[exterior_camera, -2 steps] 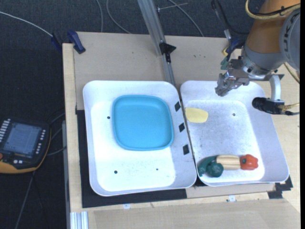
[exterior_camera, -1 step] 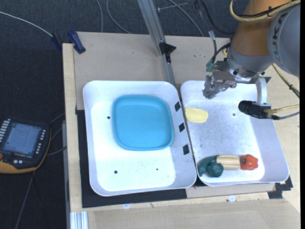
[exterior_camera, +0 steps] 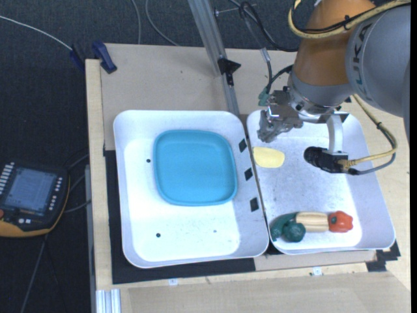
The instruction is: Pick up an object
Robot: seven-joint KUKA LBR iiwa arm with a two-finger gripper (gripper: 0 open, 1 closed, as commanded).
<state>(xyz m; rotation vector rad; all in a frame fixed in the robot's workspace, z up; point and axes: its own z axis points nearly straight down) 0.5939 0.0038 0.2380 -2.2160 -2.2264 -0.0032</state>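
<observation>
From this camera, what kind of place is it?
Likely a robot lab bench: an arm's gripper over two white bins, a control pendant beside the bench, loose cables on the floor.

Two white bins (exterior_camera: pixel 130 175) of smooth, faintly glossy plastic sat on a matt, pale wooden bench (exterior_camera: pixel 163 70), the right bin (exterior_camera: pixel 371 194) scuffed and speckled grey across its floor. A turquoise plate (exterior_camera: pixel 195 167) in the left bin looked like smooth satin plastic. The arm's orange band (exterior_camera: pixel 326 31) shone glossy above the bare metal gripper (exterior_camera: pixel 268 130).
</observation>
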